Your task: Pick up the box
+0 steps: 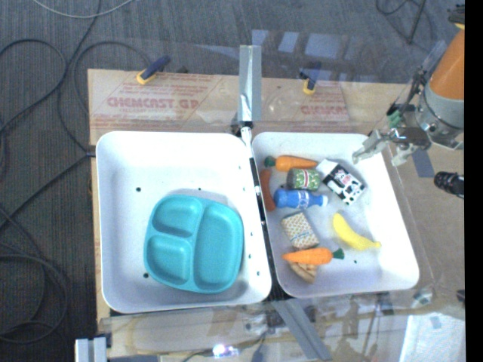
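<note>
Box [299,230] lies flat (tan, patterned) in right bin.

The box [299,230] lies hemmed in: a blue bottle [299,199] just above it, a carrot [310,257] just below, a banana [355,234] near its right. Bare bin floor [385,202] opens beyond the banana, toward the right wall.

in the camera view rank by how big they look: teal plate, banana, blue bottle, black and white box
1. teal plate, by far
2. banana and blue bottle look about alike, unranked
3. black and white box, only slightly smaller
</note>
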You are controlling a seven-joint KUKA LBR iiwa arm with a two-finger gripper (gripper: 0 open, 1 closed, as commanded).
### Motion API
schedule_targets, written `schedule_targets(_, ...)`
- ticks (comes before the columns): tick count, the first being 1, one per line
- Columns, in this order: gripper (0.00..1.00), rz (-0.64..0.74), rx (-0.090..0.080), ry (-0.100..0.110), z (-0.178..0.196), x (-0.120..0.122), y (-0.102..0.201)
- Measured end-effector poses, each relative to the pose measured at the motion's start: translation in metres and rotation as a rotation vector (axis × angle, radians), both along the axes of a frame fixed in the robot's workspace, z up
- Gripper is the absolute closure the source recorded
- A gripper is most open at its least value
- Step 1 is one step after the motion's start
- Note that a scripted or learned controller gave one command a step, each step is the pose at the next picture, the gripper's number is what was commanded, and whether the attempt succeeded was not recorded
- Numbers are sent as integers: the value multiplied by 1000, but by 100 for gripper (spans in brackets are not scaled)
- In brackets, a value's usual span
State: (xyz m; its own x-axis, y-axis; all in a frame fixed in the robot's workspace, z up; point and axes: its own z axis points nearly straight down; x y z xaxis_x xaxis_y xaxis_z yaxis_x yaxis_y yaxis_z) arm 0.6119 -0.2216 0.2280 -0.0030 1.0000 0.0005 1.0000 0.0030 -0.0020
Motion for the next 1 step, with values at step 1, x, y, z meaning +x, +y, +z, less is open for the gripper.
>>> schedule_targets(1,0,58,0,1,-78,-17,126)
